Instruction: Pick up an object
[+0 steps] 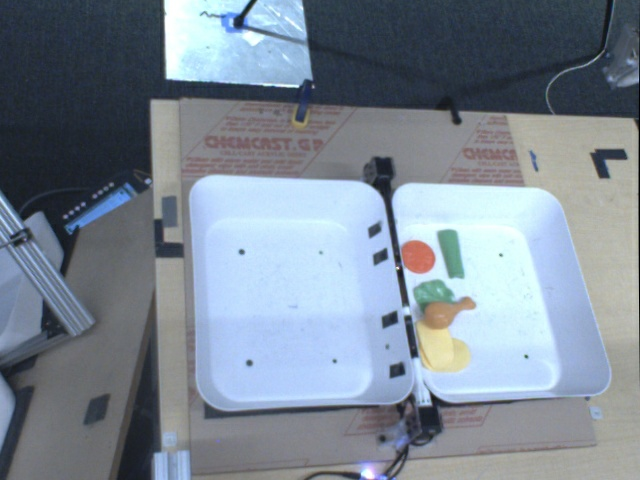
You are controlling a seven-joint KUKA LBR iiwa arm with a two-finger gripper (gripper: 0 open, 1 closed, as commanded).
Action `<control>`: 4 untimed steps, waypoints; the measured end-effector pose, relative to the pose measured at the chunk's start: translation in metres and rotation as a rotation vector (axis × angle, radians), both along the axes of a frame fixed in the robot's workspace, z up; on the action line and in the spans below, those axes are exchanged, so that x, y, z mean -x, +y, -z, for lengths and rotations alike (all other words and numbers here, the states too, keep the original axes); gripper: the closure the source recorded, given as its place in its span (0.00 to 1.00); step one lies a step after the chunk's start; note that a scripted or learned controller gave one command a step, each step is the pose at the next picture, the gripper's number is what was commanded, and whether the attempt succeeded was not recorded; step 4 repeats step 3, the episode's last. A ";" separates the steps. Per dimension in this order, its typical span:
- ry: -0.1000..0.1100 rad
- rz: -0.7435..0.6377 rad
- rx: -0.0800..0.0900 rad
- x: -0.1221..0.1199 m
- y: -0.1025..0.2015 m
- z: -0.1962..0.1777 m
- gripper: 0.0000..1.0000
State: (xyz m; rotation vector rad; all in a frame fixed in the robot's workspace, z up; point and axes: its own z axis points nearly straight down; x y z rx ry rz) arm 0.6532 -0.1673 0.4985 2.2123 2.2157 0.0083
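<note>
The right bin (540, 298) holds a cluster of small toys along its left wall. A round red-orange disc (418, 257) lies beside a green bar (451, 252). Below them sits a dark green lumpy piece (431, 291), with an orange drumstick-shaped piece (447, 311) touching it. A yellow piece (442, 350) lies lowest, touching the orange one.
The left bin (290, 288) stands against the right one, joined by black clips (388, 318) along the shared wall. Both rest on a cardboard sheet (260, 138). A yellow and blue clamp (301, 108) sits at the cardboard's far edge, under a silver plate (235, 23).
</note>
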 end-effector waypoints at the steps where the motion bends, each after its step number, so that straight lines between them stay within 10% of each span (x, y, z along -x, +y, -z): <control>1: 0.003 0.000 0.000 -0.011 -0.020 -0.040 1.00; 4: 0.008 0.002 -0.003 0.054 -0.039 -0.037 1.00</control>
